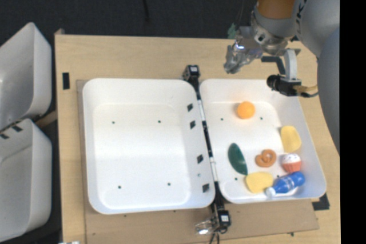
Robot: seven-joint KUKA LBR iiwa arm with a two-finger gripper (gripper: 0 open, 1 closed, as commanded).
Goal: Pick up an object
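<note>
- Claw [235, 60]: upper right of the frame, hanging above the far rim of the right bin, below the orange-banded wrist. It is blurred and small here; whether it is spread or closed cannot be told, and nothing is seen held in it. Judged to be raised clear of the contents, with no pick yet made.
- Right bin [220, 100]: right of centre, shallow and white, holding all the loose objects. Any of them could serve as the task's object.
- Orange ball [246, 110]: upper middle of the right bin, standing alone and well apart from the rest. It is the item nearest the claw and, in my judgement, the easiest candidate because nothing crowds it.
- Dark green oval piece [237, 158]: lower left part of the right bin, lying flat at a slant.
- Brown ring-shaped piece [266, 158]: just right of the green piece, lying flat.
- Yellow oblong piece [290, 138]: along the right wall of the bin.
- Red-and-white piece [291, 162]: below the yellow oblong, close to the right wall.
- Yellow flat piece [258, 182]: near the bin's lower edge, beside the blue item.
- Blue bottle-like piece [286, 184]: lower right corner, lying on its side; these lower items cluster closely, likely making a clean grasp harder.
- Left bin [137, 146]: centre left, white, joined to the right bin along a clipped seam.
</note>
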